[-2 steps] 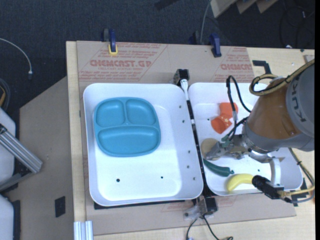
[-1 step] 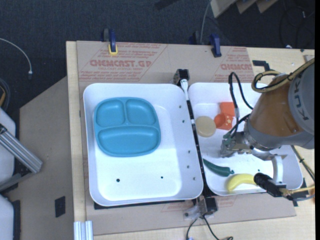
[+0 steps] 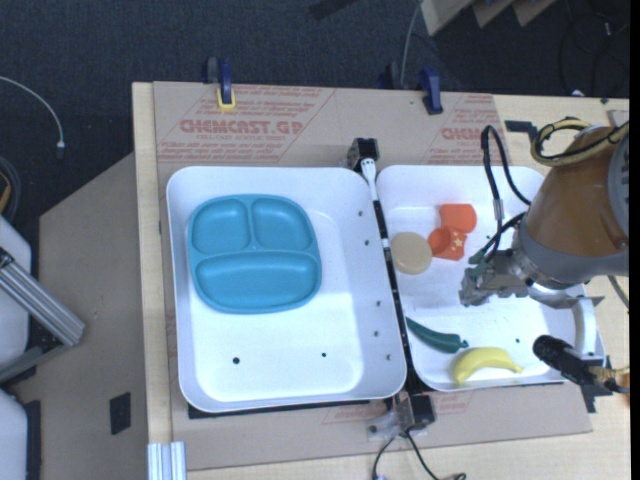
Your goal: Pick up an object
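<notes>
Arm: the grey KUKA arm with its orange band [image 3: 580, 203] reaches in from the right over the right bin [image 3: 425, 183]; its far side is cut off by the frame edge.
Gripper: the gripper [image 3: 478, 290] hangs over the middle of the right bin; it is small, dark and seen from above, and whether it is released or clenched cannot be told. Nothing is seen in its grasp.
Hidden: the wrist and cables cover the right part of the right bin's floor.
Banana: a yellow banana [image 3: 484, 363] lies near the front wall of the right bin, long axis roughly left to right, ends curving slightly.
Green item: a dark green elongated thing [image 3: 436, 335], maybe a pepper or pickle, lies just left of and above the banana, slanting from upper left to lower right.
Red pieces: two red-orange objects [image 3: 452, 231] sit close together near the bin's middle back; their kind is unclear.
Beige disc: a round beige object [image 3: 411, 253] lies just left of them.
Left bin: the left bin [image 3: 280, 368] holds a blue divided plate [image 3: 255, 253].
</notes>
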You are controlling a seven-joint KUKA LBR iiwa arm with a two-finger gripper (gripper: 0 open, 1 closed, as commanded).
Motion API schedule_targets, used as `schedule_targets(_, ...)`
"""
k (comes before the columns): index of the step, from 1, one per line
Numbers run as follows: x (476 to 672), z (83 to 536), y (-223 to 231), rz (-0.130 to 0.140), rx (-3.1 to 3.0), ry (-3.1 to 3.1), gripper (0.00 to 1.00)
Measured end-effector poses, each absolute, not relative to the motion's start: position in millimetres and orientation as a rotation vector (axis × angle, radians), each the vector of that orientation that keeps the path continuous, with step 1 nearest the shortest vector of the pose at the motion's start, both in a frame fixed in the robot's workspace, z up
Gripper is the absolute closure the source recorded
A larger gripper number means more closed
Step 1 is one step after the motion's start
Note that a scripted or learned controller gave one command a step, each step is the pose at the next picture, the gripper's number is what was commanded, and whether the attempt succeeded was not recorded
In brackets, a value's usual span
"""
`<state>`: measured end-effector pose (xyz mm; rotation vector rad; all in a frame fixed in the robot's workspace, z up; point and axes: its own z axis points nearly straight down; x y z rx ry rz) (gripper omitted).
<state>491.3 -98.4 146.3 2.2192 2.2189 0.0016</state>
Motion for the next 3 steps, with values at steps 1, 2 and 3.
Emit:
schedule_targets(1,493.6,188.4,-97.9,0.003,2.218,2.219,1.0)
schedule_targets(2,504.3,242.5,-93.4,0.006,2.215,2.219,1.0)
schedule_targets(3,522.6,249.8,-45.5,0.003,2.216,2.224,1.0)
